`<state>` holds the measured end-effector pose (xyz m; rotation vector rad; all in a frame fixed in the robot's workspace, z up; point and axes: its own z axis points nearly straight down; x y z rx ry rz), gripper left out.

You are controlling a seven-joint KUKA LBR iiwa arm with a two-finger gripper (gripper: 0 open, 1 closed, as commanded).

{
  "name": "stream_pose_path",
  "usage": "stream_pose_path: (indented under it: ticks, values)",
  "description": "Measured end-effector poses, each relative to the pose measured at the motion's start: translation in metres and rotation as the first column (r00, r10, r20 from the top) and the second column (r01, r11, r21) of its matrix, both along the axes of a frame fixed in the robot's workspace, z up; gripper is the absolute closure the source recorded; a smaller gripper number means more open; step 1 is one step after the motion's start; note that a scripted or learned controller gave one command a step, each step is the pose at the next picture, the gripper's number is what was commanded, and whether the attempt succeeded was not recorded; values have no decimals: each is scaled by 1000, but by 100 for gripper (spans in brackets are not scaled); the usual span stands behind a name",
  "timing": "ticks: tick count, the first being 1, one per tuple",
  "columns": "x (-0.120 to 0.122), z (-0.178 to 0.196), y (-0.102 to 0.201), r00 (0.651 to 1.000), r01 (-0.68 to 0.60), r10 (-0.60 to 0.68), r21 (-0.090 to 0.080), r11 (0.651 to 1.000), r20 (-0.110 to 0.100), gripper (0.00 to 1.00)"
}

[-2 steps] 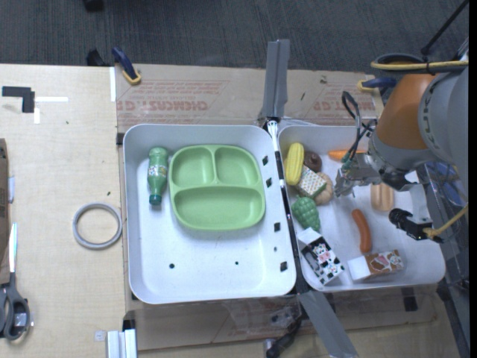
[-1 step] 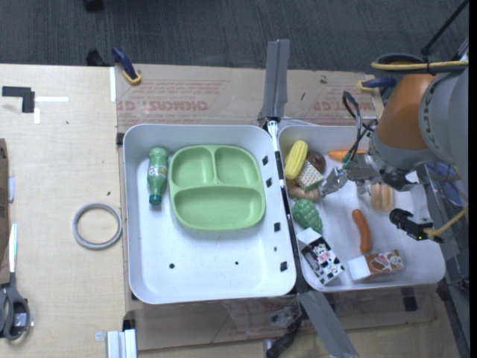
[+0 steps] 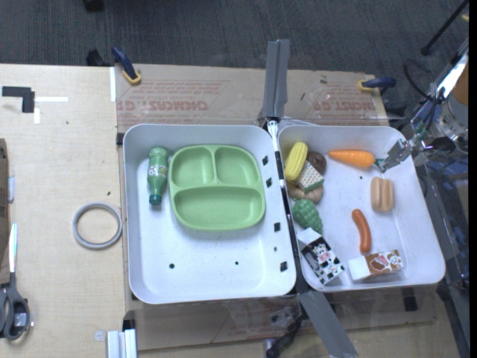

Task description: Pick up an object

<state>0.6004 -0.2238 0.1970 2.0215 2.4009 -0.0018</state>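
Note:
My gripper [image 3: 389, 158] reaches in over the right rim of the right bin [image 3: 417, 274], just right of an orange carrot [image 3: 351, 156] and above a hot dog in a bun [image 3: 381, 195]. It hovers beside the carrot's tip with nothing visibly held. The same bin also holds a yellow corn cob [image 3: 296, 160], a red sausage [image 3: 362, 230], a green broccoli piece [image 3: 306, 215], a cow-print milk carton [image 3: 322, 260], a packaged meat tray [image 3: 378, 264] and a brown-and-white item [image 3: 310, 179].
The left bin [image 3: 216, 274] contains a green divided plate [image 3: 218, 186] and a green bottle [image 3: 156, 174]. A tape ring [image 3: 98, 225] and scissors [image 3: 13, 308] lie on the bench at left. A metal bar [image 3: 275, 80] stands behind the bins.

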Motion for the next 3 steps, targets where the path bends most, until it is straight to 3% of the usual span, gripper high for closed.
stream_pose_path:
  ticks: [1, 2, 3]
  values:
    - [-3, 31, 3, 984, -177, 177, 0, 984, -1, 0]
    - [-20, -88, 4, 989, -151, 151, -1, 989, 11, 0]
    - [-17, -72, -1, 988, -149, 149, -19, 989, 24, 100]
